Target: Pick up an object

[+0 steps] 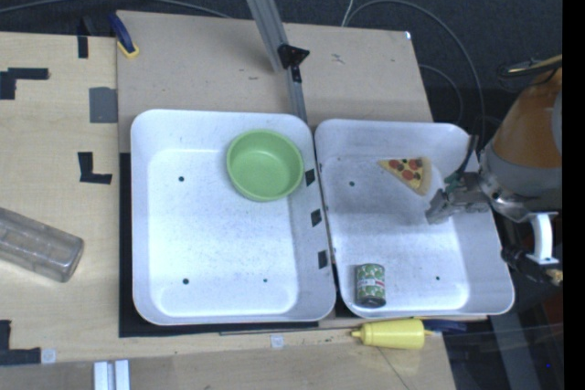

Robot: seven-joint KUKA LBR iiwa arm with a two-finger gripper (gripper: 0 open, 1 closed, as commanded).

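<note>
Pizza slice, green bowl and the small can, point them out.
pizza slice [408,171]: camera view, topping centre.
green bowl [264,164]: camera view, inner floor.
small can [370,285]: camera view, side label.

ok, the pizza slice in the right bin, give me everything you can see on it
The pizza slice is a small flat wedge, likely a toy: tan crust edge, red top with darker specks. It lies flat on the floor of the right bin, in the far half, its tip pointing towards the left bin and the crust end towards the arm. The gripper sits just beside its crust end, slightly nearer the camera; whether they touch cannot be told. Nothing else is near it; the can stands well apart at the bin's near edge.
</note>
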